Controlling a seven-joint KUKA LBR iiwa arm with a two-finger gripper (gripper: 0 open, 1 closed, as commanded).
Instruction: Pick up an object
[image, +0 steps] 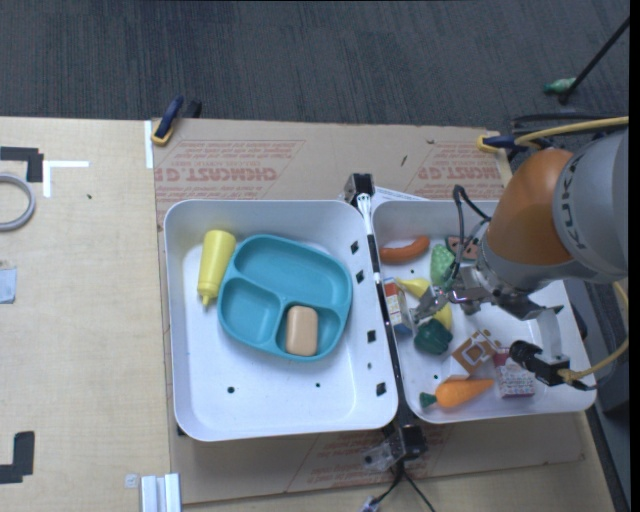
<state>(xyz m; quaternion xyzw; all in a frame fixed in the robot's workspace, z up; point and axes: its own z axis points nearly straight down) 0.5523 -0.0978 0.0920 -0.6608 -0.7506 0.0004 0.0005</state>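
1 fixed camera looks down at a slant on both white bins (200, 400), moderately close.

Cardboard sheet (230, 160) under white bins (190, 330)

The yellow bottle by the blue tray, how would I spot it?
Find the left white bin. Beside the teal divided tray, at its left edge, lies the yellow squeeze bottle. It is the only yellow thing in that bin.
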